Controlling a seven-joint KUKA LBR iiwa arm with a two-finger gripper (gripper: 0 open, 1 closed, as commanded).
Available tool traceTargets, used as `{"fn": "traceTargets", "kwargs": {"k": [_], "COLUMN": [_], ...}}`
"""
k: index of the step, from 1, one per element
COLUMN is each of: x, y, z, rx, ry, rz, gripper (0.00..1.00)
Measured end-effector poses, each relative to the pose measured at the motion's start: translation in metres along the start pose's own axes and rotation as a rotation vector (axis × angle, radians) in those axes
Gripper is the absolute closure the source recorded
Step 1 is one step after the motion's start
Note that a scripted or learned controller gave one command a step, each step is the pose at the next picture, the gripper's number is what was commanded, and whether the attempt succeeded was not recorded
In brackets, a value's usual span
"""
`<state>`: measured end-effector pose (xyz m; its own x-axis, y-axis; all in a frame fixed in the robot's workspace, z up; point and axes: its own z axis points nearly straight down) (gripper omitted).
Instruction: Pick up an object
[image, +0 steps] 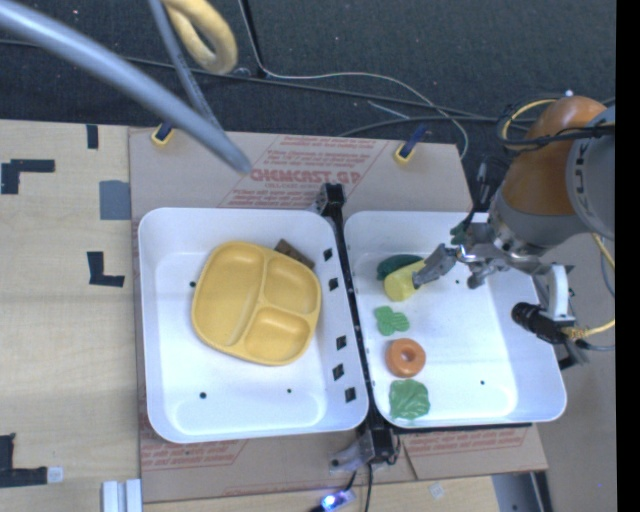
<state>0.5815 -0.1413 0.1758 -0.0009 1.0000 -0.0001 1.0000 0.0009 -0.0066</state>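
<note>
Nearest us, along the front of the right bin (530, 400), lay a green leafy piece (408, 399), with an orange ring (406, 356) just behind it and a smaller green piece (391, 321) behind that. In the left bin (160, 330) a yellow divided plate (257, 301) rested tilted over a dark object whose corner poked out at its far edge.

Farther back in the right bin sat a yellow and green object (398, 277), and the gripper (436, 267) hung right beside it, one dark finger reaching toward its right side. We could not tell whether the fingers were spread or closed, and nothing showed between them, so we judged the pick to be at the approach stage, with that yellow and green object the likely target. The next move would call for centring over it, descending, and closing firmly before any lift.

Beyond the bins, the cardboard sheet (300, 165) bore red print reading roughly "QUIKCAST", the smaller lines too blurred to read.
</note>
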Motion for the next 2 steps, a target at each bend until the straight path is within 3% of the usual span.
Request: {"fn": "traceTargets", "kwargs": {"k": [2], "x": [0.009], "y": [-0.005], "z": [0.092], "rx": [-0.007], "ry": [-0.002], "rz": [0.0], "gripper": [0.0]}}
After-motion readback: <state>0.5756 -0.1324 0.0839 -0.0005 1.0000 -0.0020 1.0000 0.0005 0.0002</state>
